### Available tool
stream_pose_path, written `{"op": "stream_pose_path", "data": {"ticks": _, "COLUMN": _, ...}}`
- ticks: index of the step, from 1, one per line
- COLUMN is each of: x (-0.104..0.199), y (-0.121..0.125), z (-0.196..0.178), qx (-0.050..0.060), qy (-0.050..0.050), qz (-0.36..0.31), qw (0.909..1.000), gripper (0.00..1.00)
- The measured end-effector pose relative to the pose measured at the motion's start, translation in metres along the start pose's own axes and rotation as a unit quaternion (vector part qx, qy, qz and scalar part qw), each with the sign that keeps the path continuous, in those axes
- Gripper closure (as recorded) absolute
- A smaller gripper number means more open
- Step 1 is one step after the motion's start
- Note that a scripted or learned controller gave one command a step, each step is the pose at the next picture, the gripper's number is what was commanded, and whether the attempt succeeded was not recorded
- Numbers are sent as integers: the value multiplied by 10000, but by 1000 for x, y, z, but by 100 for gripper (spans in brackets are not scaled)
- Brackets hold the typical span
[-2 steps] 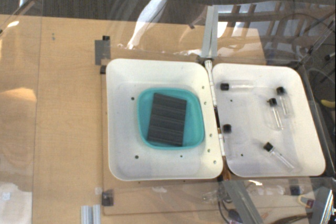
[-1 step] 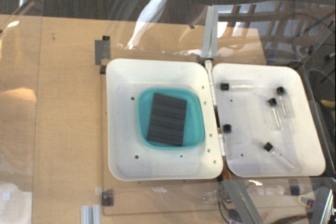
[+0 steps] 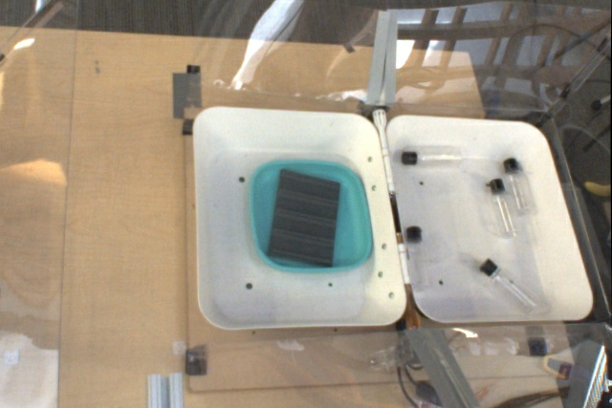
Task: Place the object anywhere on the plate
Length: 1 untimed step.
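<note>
Looks pretty much done to me; the dark ribbed block (image 3: 305,220) is lying flat on the teal plate (image 3: 260,205) in the left bin (image 3: 218,234); several clear vials (image 3: 504,205) sit in the right bin (image 3: 564,225); can't tell the tool's state.

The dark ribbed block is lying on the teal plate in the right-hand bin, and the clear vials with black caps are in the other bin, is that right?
Not quite: the bins are swapped. The camera view shows the dark ribbed block lying on the teal plate in the left-hand bin, and the clear vials with black caps are in the right-hand bin.
</note>
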<state>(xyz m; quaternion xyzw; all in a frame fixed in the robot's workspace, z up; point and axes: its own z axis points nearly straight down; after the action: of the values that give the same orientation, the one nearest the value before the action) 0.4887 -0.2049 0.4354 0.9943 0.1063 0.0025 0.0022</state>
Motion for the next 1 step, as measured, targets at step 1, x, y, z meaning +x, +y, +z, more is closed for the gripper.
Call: {"op": "stream_pose_path", "data": {"ticks": 1, "x": 0, "y": 0, "z": 0, "qx": 0, "qy": 1, "qz": -1, "qw": 10000, "gripper": 0}}
